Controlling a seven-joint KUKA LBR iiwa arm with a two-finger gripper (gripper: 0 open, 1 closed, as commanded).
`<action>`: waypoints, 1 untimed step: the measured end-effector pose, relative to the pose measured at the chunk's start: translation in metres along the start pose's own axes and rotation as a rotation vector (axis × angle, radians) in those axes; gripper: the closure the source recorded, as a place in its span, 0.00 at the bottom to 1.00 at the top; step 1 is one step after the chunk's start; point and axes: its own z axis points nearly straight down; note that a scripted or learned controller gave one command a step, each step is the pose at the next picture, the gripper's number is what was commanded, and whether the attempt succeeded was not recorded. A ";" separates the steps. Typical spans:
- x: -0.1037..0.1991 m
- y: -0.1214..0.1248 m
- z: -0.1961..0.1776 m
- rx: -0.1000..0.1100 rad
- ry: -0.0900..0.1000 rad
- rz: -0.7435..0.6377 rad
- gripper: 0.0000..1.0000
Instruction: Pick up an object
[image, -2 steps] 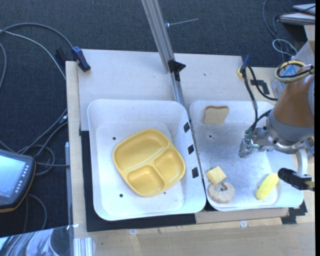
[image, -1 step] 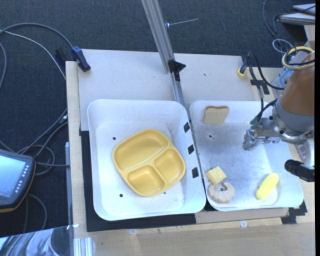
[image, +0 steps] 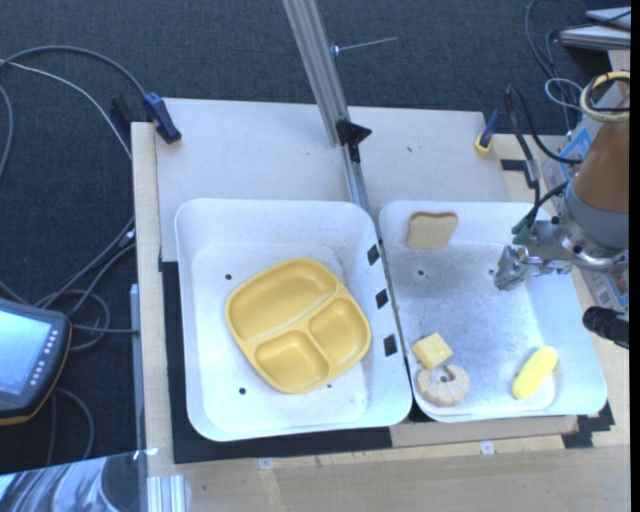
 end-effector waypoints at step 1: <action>0.052 -0.010 -0.011 0.006 0.005 -0.004 1.00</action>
